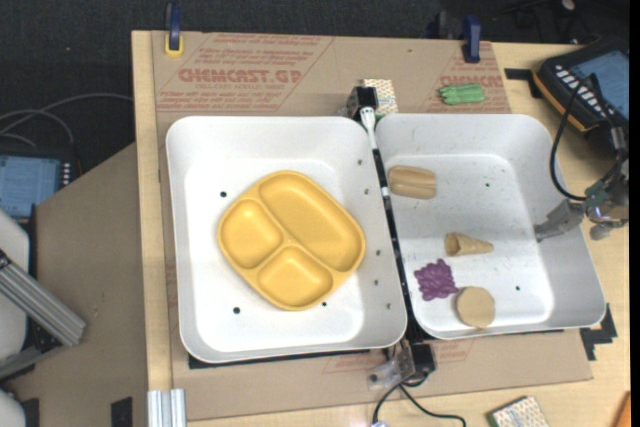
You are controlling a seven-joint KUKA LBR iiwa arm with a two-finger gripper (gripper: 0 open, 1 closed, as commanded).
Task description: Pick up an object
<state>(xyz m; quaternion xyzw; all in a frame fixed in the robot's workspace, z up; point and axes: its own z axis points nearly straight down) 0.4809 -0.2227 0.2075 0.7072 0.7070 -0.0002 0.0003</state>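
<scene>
Beside right bin (pixel 560 215) (outer rim): fingers (pixel 560 220).

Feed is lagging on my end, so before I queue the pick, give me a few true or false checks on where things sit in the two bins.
1. The yellow divided plate lies in the left bin. True.
2. The purple grape bunch lies in the left bin. False: it is in the right bin.
3. The gripper holds the cone. False: the cone lies apart from it on the bin floor.
4. The bread roll sits near the right bin's left wall. True.
</scene>
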